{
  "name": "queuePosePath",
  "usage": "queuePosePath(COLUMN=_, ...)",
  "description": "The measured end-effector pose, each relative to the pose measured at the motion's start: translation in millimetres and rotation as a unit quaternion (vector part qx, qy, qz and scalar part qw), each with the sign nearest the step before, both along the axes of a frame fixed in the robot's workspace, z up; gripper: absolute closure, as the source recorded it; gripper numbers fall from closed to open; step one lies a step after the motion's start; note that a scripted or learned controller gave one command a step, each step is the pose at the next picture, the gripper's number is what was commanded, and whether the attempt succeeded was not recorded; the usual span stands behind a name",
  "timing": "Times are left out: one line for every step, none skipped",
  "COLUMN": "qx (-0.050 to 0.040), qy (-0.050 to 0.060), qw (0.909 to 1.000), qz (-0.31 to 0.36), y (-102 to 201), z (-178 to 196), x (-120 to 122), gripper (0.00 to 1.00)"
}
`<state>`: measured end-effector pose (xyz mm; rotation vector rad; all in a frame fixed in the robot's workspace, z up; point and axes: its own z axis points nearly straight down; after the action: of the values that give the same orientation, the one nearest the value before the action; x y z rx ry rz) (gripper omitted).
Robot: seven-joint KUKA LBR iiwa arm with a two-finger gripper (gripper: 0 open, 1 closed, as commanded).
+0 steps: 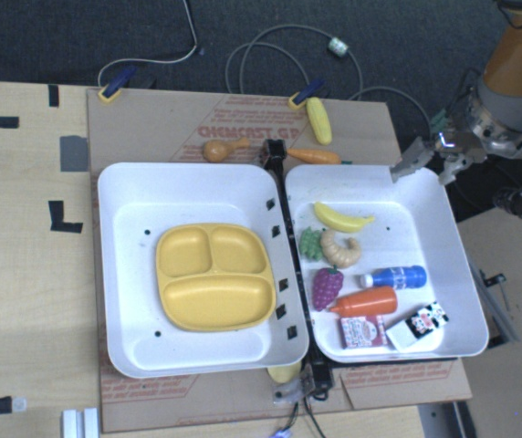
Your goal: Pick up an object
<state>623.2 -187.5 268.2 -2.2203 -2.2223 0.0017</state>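
Nearest the camera, along the right bin's point(462, 245) front wall, sit a red-and-white carton point(362, 333) and a black-and-white box point(422, 323), close together. Behind them a red-orange bottle point(367, 302) lies on its side, purple grapes point(327, 286) to its left, a blue-and-white bottle point(399, 277) behind it. Further back: a tan peanut-shaped piece point(343, 249) beside a green piece point(311, 243), then a banana point(341, 217). Left bin point(124, 208) holds a yellow divided tray point(215, 275). On the cardboard behind the bins lie a corn cob point(318, 120), a carrot point(313, 156) and a brown item point(220, 150). My pincer point(422, 166) hangs over the right bin's back right corner, fingers spread, pinching nothing, well apart from every object.
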Motion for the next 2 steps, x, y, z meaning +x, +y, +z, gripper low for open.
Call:
queuePosePath(qx=0.0012, qy=0.002, qw=1.0, qz=0.003, y=60.8, z=-94.5, x=45.2, gripper=0.0)
queuePosePath(qx=-0.002, qy=0.0, qw=1.0, qz=0.002, y=91.3, z=-187.2, x=44.5, gripper=0.0)
